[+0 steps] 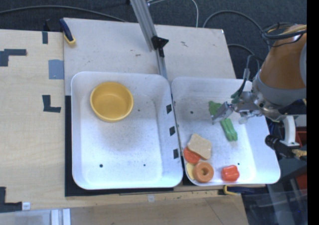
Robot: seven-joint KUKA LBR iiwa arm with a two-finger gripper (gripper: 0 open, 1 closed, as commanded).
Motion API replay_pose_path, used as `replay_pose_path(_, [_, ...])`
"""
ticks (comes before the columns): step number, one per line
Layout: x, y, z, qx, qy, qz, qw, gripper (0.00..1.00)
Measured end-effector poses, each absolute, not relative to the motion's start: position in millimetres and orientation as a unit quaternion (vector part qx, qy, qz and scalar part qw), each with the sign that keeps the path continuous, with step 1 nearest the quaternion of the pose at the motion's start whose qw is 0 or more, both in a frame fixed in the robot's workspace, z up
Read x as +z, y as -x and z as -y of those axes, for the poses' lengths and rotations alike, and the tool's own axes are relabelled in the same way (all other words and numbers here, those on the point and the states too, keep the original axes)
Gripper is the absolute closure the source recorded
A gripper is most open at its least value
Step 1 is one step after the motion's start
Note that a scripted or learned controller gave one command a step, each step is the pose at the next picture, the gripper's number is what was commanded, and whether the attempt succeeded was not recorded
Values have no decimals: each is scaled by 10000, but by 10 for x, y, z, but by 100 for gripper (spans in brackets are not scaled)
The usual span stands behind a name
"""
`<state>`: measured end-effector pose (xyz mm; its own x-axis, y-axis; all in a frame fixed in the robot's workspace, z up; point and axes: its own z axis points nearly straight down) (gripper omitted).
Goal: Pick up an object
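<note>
**Gripper low over the green pieces in the right bin**

Whether the jaws are open or closed cannot be told from this slanted overhead view: the gripper (225,112) shows as a grey blur low in the right bin (199,89), and nothing can be seen held in it. It sits right at a cluster of green objects. One light green piece (215,107) lies just to its left, touching or overlapped by the gripper tip, and a brighter green stick-shaped piece (229,130) lies just below it, pointing down toward the bin's near edge.

The arm (281,69) comes in from the right, its orange band big and rounded above the grey wrist, which hangs over the bin's right side.

In the near part of the same bin, a tan slice like bread (200,145) rests tilted, partly on a red round piece (191,156) and near an orange ring like a doughnut (204,171). A pale yellow disc (189,171) peeks out under the ring. A small red-orange object (230,172) sits apart to the right of the ring, close to the near wall.

The left bin (119,169) holds a yellow bowl (111,101), upright, in its far left corner, well apart from everything else. A slanted metal bar (142,9) crosses the bench above the bins.
</note>
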<state>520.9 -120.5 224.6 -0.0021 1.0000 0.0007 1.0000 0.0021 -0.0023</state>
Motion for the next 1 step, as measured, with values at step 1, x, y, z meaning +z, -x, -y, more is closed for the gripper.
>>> replay_pose_path(1, [2247,-5209,1206,5,7065,7077,10,0])
